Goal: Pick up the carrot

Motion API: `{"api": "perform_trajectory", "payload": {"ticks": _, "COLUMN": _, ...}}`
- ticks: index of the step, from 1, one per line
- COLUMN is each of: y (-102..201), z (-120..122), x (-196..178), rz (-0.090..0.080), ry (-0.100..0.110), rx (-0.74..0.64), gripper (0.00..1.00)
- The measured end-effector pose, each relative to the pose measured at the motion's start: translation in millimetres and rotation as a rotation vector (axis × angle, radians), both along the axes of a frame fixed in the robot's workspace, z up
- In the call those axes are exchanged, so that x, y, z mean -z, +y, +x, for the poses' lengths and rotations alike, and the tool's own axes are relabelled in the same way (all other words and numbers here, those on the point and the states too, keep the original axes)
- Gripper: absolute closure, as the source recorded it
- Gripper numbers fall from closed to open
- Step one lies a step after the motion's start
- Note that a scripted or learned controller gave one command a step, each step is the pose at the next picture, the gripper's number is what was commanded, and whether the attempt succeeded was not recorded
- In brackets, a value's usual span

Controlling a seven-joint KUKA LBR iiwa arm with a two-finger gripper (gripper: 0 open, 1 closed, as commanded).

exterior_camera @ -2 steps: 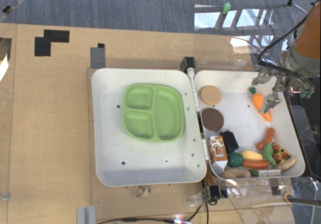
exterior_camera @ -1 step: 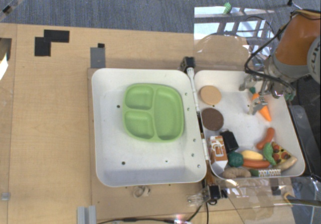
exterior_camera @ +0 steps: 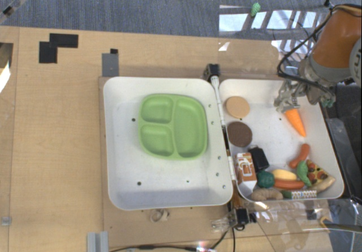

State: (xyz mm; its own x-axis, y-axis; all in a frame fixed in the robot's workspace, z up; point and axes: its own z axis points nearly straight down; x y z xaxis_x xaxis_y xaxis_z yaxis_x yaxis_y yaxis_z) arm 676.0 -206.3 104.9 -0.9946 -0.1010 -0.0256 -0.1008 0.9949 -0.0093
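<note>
While my claw (exterior_camera: 287,100) hovers spread just above the carrot (exterior_camera: 296,121), I judge descent and closing come next.

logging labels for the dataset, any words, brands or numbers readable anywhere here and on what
No text can be read as it stands.
The small orange and white carton in the right bin has printing on its face, too small and blurred to read.
The dark box beside it shows no legible mark.
The green divided plate, the carrot and the hand show no lettering.
</note>
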Motion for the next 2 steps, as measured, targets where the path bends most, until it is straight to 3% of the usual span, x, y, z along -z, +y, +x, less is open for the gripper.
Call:
{"api": "perform_trajectory", "payload": {"ticks": 1, "y": 84.1, "z": -1.3, "x": -51.5, "rz": 0.008, "ry": 0.006, "rx": -0.081, "gripper": 1.0}}
{"api": "perform_trajectory", "payload": {"ticks": 2, "y": 21.7, "z": -4.5, "x": -263.7, "rz": -0.009, "ry": 0.003, "rx": -0.469, "gripper": 1.0}}
